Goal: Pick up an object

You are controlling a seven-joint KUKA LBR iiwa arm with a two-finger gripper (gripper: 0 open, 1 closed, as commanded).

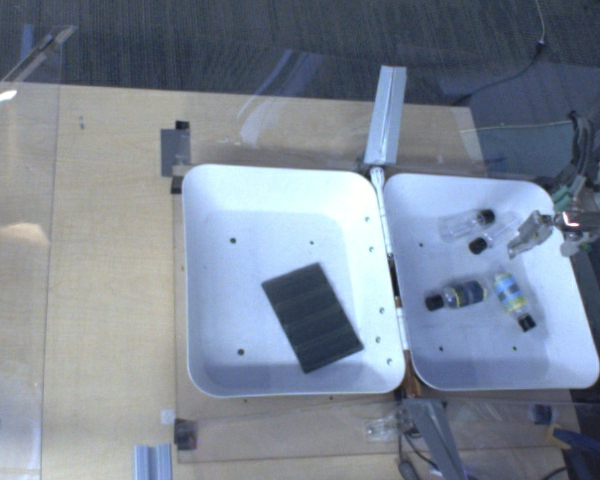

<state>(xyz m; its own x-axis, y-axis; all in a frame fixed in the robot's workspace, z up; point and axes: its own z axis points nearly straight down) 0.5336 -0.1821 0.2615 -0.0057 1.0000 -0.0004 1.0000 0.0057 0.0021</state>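
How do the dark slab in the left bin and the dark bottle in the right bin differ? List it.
The dark slab is flat, rectangular and much larger; the dark bottle is small and rounded. The slab is uniformly dark grey; the bottle has a black cap and a pale band. Both lie down at a slant on white bin floors.

A robotics lab: a pale wooden bench [90,268] carrying two shallow white plastic bins [210,208] bolted side by side, an aluminium rail [385,118] mounted behind them, clear acrylic guard panels, loose cables and dark grey carpet [230,18] beyond.
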